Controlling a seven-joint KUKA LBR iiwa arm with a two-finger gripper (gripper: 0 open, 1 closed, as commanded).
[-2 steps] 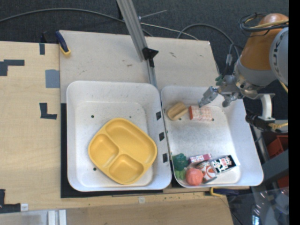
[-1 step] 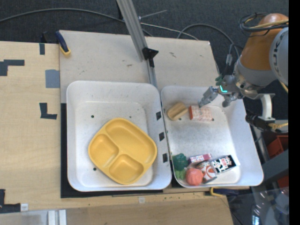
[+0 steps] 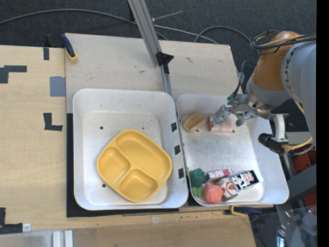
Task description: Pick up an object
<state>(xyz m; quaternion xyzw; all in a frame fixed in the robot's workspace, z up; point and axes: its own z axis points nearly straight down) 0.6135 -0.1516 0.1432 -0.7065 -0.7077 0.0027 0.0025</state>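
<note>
Dark carpet behind; pale table (image 3: 31, 138) carries two white bins. Left bin (image 3: 82, 138): yellow divided tray (image 3: 134, 164). Right bin (image 3: 267, 189): tan block (image 3: 194, 121), then small red-and-white packet (image 3: 221, 127), toys heaped at near edge. End effector (image 3: 230, 115) low over the packet; finger state unclear. Nothing visibly lifted, so pick judged not yet done.

The arm (image 3: 288, 71) ran off the right edge. The gripper (image 3: 226, 115) hid part of a small packet (image 3: 222, 128), its fingers too blurred to read. The green toy (image 3: 197, 178) lay partly under the pile.
</note>
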